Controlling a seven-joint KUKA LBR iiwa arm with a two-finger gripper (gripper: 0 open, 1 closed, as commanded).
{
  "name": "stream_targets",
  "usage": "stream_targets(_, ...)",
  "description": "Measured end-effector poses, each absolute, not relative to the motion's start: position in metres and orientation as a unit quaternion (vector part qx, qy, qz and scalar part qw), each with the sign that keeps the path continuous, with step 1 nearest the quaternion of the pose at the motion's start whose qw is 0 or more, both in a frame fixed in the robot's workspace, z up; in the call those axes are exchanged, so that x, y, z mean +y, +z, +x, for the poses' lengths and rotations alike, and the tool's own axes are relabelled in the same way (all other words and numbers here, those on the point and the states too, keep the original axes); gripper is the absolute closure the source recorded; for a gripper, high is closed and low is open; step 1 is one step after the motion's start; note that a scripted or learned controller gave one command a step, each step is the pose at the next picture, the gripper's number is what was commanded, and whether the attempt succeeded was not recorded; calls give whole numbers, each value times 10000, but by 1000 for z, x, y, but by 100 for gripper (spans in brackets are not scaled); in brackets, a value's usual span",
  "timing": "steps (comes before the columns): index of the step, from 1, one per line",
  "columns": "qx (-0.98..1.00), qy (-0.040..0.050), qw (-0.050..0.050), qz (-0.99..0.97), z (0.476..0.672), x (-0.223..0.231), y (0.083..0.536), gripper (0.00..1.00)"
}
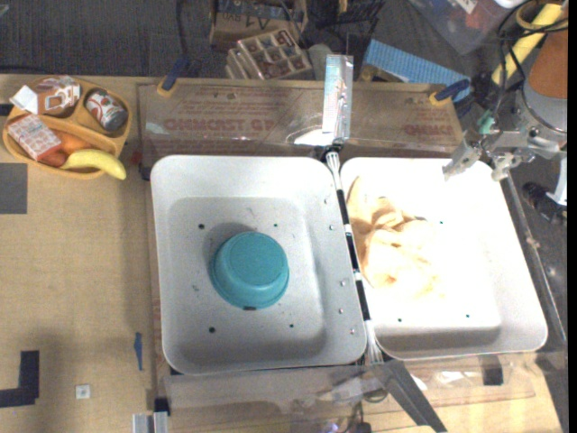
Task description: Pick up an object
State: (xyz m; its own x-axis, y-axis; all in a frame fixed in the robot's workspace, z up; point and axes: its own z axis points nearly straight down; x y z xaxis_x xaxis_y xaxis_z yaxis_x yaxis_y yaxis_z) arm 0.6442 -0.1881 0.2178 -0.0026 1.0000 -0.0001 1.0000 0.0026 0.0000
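A teal bowl [251,269] sits upside down mid-floor in the left of 2 white bins [171,197], likely light, rigid, slick plastic (best pinched across its rim), while the gripper [480,159] hovers over the right bin's far-right corner.

I'm looking down on two bins sitting side by side, their inner rims touching along the middle of the bench. The left bin [171,242] is holding a bowl [251,270], lying upside down near the centre of its floor, a little toward the near side. The right bin [505,269] is lying just beside it. The gripper [475,159] is hanging over the right bin's far right corner, with the arm [545,79] coming in from the far right. Well apart, at the far left of the bench, a tray [18,138] is carrying a banana [95,161] along its near edge.
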Motion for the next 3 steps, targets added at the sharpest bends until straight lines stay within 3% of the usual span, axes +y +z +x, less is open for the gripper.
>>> stream_targets(1,7167,-6,0,6973,633,-224,204,0)
stream_targets(2,7623,1,21,6472,624,-221,230,0)
stream_targets(3,7664,1,8,6423,578,-221,188,0)
